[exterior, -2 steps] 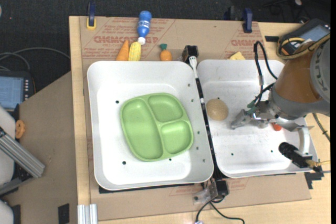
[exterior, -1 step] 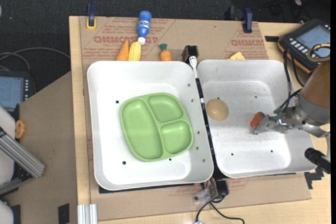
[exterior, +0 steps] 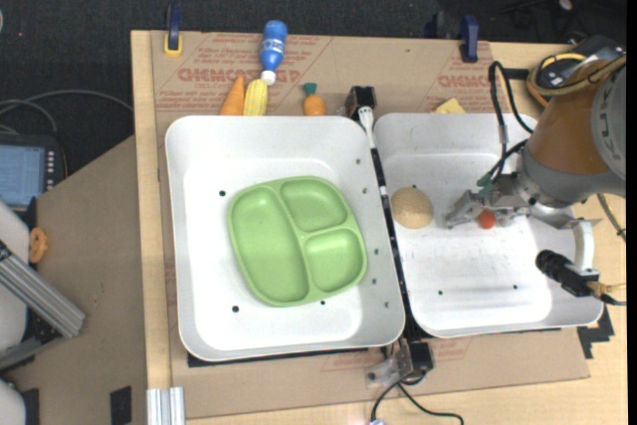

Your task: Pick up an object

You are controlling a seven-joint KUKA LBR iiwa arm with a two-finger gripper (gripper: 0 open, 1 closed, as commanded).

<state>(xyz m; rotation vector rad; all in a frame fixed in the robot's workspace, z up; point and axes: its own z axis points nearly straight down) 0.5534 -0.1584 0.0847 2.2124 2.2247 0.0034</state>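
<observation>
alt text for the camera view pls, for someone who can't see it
A grey arm with an orange band reaches from the right into the right-hand shallow white bin, its two-finger gripper low over a small red object, with a round tan ball just to its left. The left-hand white bin holds a green three-compartment plastic tray.

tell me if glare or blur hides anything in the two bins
Camera view: lighting is even and soft, with only faint shadows along the rims of the left bin; the green tray is sharp; the right bin looks bright but not washed out; the small red thing at the gripper is too small to identify.
</observation>
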